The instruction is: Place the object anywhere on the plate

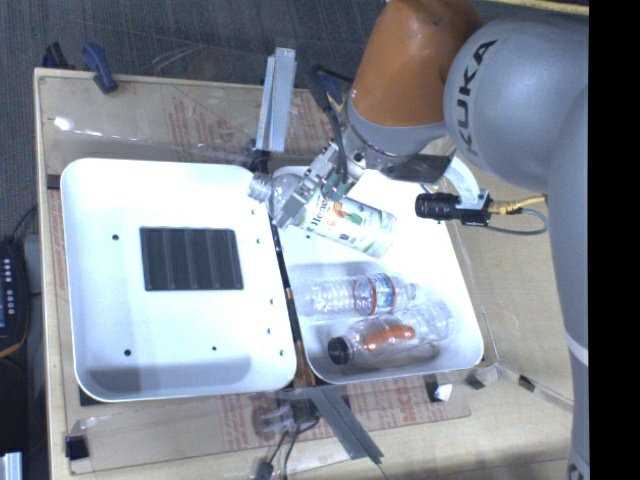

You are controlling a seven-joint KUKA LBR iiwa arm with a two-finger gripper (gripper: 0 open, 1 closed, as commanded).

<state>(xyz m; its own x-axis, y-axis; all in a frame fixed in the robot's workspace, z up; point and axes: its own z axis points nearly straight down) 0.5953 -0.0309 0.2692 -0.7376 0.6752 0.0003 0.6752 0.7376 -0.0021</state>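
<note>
Bench (520, 298), pale wood: two white bins side by side, left bin (100, 348), right bin (465, 318); possibly blue clamps (98, 66) at far-left corner.

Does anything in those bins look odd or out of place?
Nothing looks spilled or broken. Three bottles lie on their sides in the right bin; the green-labelled one lies slantwise under the gripper. The left bin holds a dark plate.

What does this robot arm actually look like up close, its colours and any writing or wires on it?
The arm is rounded and smooth grey, lettered KUKA in dark capitals, with a broad orange band above the wrist. A small black cylinder with a yellowish cable sits at the wrist. The gripper is small, metallic.
</note>
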